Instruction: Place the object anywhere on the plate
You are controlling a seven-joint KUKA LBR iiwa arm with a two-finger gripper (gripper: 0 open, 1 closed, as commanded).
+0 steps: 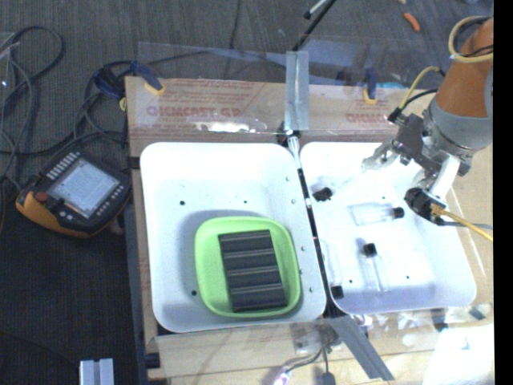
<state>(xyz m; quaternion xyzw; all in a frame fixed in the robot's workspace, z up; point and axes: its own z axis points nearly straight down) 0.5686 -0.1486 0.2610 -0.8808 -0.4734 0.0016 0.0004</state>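
Dark block [253, 270] on green plate [207, 251], pendant [76, 192] left

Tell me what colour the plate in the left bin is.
Light green, with a dark grey ribbed block lying on it. The plate shows clearly in the camera view.

2 white bins [160, 175], side by side mid-frame. 1 green plate [207, 239], lower left bin. 1 dark ridged block [252, 269] on it. 1 handheld pendant [76, 192], left edge.
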